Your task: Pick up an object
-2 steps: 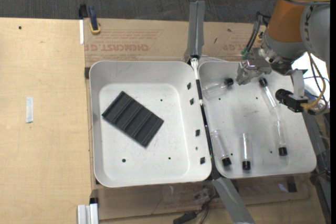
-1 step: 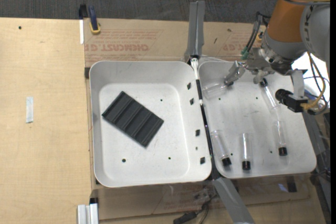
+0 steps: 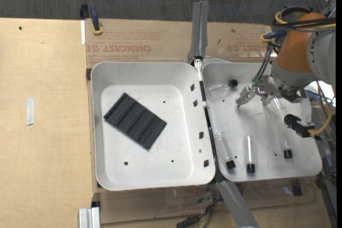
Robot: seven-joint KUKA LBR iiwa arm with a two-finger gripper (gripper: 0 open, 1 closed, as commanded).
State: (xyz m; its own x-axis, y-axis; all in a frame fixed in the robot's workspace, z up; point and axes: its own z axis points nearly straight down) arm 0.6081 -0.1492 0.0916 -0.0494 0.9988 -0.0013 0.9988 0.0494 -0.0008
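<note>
Gripper (image 3: 247,97), fingers spread and holding nothing, hangs low over right bin (image 3: 315,168) far end, seemingly aiming for tube (image 3: 220,89).

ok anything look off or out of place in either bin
Nothing looks spilled or damaged. The dark ribbed tray lies askew in the left bin, turned at a slant to its walls. In the right bin, the clear tubes with black caps lie loose, pointing different ways, with the gripper above them.
</note>
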